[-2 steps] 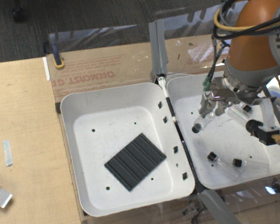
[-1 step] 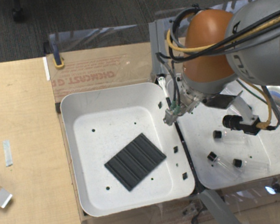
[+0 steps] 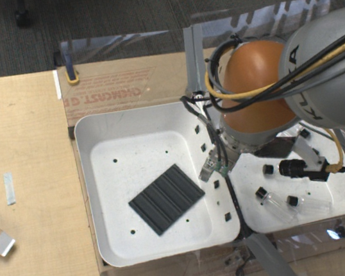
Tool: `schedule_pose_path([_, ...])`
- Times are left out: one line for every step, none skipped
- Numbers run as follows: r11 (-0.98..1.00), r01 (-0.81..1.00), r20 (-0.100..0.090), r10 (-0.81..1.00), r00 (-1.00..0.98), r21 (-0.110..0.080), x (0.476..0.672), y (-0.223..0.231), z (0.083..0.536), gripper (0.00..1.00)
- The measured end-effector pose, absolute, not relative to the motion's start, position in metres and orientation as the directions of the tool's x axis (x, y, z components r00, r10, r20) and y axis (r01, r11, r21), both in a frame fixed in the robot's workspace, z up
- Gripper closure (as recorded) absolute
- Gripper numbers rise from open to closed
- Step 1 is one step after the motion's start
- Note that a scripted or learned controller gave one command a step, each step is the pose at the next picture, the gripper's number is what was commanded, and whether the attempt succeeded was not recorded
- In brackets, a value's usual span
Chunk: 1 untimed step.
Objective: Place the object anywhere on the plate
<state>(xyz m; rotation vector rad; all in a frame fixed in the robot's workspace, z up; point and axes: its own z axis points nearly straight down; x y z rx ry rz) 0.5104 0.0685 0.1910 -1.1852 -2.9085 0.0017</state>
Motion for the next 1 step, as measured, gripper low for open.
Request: schedule_pose_path([0.732,0.681,-0.002,0.681,-0.732,0.0,0.4801,0.1313,0.2756,1.0])
